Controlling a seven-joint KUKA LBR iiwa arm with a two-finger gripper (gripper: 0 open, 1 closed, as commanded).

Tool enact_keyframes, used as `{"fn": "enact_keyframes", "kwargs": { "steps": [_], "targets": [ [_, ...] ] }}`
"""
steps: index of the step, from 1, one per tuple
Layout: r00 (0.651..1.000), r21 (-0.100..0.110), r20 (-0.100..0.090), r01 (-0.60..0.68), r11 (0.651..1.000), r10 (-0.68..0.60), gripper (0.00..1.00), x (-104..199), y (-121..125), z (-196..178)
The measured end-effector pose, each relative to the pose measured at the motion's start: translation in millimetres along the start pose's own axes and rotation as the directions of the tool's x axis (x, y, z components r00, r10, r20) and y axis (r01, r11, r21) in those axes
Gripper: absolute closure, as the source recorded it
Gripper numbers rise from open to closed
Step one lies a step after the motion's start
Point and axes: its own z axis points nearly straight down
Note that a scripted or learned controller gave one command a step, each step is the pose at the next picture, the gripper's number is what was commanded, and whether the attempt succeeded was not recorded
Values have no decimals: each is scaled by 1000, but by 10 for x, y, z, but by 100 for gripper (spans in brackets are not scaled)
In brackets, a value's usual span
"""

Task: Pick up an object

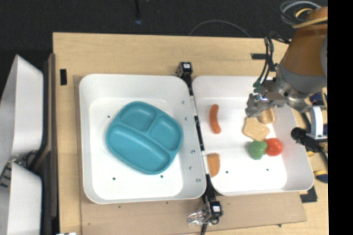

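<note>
Tan toy bread (256, 130) lies just below the jaws (258, 109).

a divided tray (144, 137) is lying in the left bin (88, 118). in the right bin (231, 187), a sausage (215, 118) is lying left of a bread piece (256, 129), with two round pieces (265, 148) sitting just below it. the gripper (259, 105) is hanging just above the bread piece.

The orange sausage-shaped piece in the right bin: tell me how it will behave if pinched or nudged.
The orange sausage-shaped piece looks smooth and rounded, so it may slip out of a pinch. Its long, narrow form suggests it would roll sideways if pushed across its length. It lies alone on the right bin floor, so a nudge probably would not disturb its neighbours.
</note>
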Motion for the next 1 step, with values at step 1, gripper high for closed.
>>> {"fn": "enact_keyframes", "kwargs": {
  "steps": [1],
  "targets": [
    [1000,6,2,-4,1000,4,100,-18,2,146]
  ]
}}
